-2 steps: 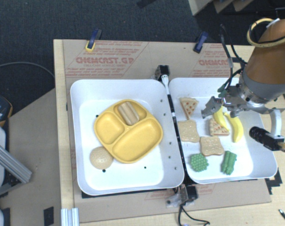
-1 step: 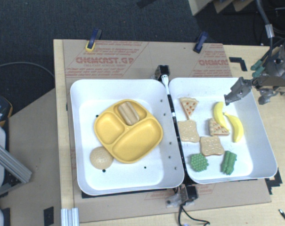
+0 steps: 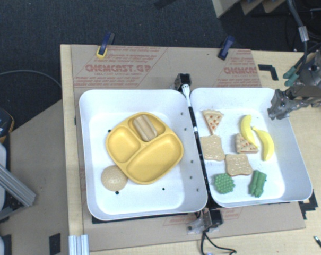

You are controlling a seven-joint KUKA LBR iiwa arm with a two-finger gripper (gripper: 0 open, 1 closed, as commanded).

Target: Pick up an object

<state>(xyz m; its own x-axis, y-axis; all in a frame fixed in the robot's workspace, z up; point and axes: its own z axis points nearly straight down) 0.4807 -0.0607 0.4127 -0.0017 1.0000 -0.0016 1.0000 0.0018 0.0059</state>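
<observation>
The right bin holds a pizza slice, two bananas, a toast triangle, two bread slices, a green broccoli and a green pickle. My gripper hangs over the right bin's far right edge, above and right of the bananas, with nothing seen between its fingers.
The left bin carries a yellow divided plate with a sausage in one compartment, and a round cookie beside it. Clamps hold the cardboard base at the back.
</observation>
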